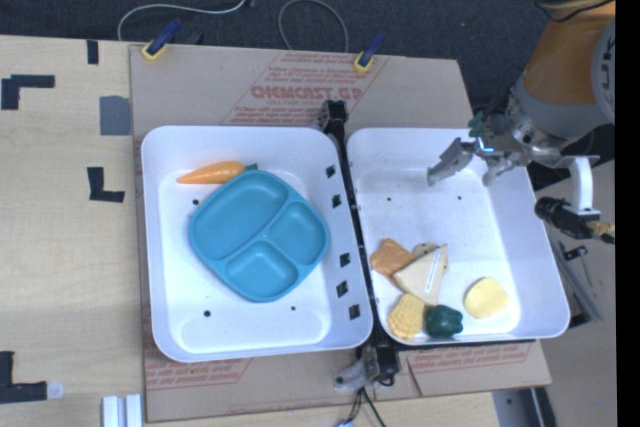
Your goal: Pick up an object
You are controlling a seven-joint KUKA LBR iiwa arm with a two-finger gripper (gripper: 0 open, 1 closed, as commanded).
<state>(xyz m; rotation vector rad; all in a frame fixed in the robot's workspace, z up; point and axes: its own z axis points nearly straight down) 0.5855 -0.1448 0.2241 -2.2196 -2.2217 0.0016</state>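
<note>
Item: my gripper [472,167], fingers spread open and holding nothing, upper right bin [400,150]. Toy food cluster [430,290], lower right of frame. Carrot [210,173] beside blue tray [260,235], left bin.

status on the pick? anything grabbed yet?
Done: arm has reached the right bin; gripper sits open over its upper part. In hand: nothing between the fingers. Left: the whole grasp. The toy food pile lies at the bin's near end; carrot and blue tray lie in the left bin.
</note>
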